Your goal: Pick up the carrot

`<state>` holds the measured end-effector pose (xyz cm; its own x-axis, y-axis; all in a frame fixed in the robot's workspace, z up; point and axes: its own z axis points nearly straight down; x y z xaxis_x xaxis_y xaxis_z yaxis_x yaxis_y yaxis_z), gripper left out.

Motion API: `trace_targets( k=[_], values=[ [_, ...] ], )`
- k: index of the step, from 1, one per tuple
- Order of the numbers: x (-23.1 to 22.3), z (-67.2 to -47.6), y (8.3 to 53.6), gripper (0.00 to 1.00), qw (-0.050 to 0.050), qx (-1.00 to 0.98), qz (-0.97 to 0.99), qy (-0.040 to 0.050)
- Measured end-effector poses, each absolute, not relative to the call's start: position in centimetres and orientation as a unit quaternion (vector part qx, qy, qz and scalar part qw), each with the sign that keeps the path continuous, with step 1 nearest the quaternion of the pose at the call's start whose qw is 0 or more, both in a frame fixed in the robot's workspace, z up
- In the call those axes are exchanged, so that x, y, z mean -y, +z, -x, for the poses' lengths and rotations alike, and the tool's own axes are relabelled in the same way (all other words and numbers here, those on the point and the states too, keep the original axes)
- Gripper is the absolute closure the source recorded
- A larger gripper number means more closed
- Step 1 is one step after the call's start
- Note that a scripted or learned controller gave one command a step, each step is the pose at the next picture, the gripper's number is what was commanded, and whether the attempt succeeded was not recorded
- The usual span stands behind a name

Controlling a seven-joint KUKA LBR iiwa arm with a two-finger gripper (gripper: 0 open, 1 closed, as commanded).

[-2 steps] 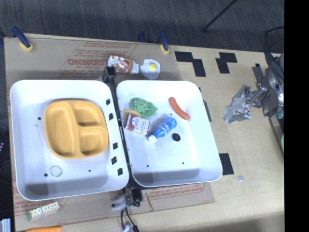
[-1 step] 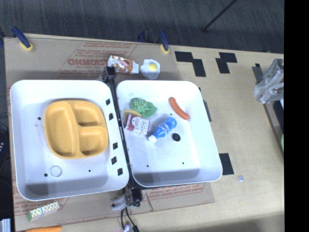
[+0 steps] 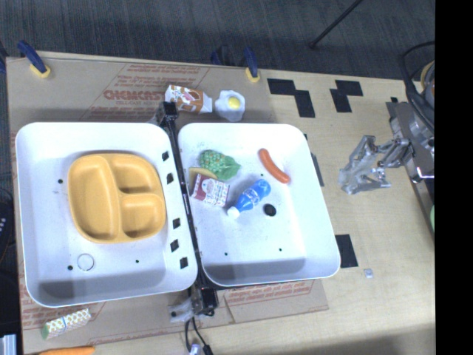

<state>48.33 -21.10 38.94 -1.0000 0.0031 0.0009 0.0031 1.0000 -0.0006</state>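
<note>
The carrot (image 3: 273, 166), a short orange-red stick, lies at a slant in the upper right part of the right bin (image 3: 314, 228). Nothing touches it; a blue bottle (image 3: 250, 197) lies just below and to its left. My gripper (image 3: 360, 172) hovers over the bare bench to the right of that bin, well clear of its rim and about a hand's width from the carrot. Its metal fingers (image 3: 352, 170) stand open and point left toward the bin, with nothing between them.
The right bin also holds a green leafy toy (image 3: 219, 163) and a red-and-white packet (image 3: 210, 191). A yellow divided tray (image 3: 117, 196) fills the left bin (image 3: 37, 272). Behind the bins sit a brown carton (image 3: 185, 98) and a fried-egg toy (image 3: 230, 103).
</note>
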Motion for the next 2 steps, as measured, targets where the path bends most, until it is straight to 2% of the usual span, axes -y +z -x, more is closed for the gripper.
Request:
trace_targets(
  k=[1,2],
  values=[
    [14.3,-47.6,23.0,1.0,0.001,0.999,0.046,-0.0004],
    [18.2,-48.9,37.1,1.0,-0.001,0.998,-0.064,0.0013]
  ],
)
